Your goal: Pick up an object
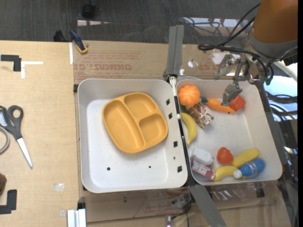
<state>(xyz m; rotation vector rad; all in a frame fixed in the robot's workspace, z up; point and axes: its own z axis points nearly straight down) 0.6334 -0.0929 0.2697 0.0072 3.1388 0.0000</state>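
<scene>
Hanging over the right bin [265, 126], the pincer [230, 94] is seen just above a carrot [220, 106] and red object [238, 102]; its finger state cannot be told.

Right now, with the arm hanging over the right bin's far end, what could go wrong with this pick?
1. The gripper sits right where the carrot and a red item touch, so it may catch both or nudge one aside.
2. The carrot is slim and rounded, so it could roll or slip away.
3. The orange fruit and a snack packet lie close by, so a sideways push may jostle them.
</scene>
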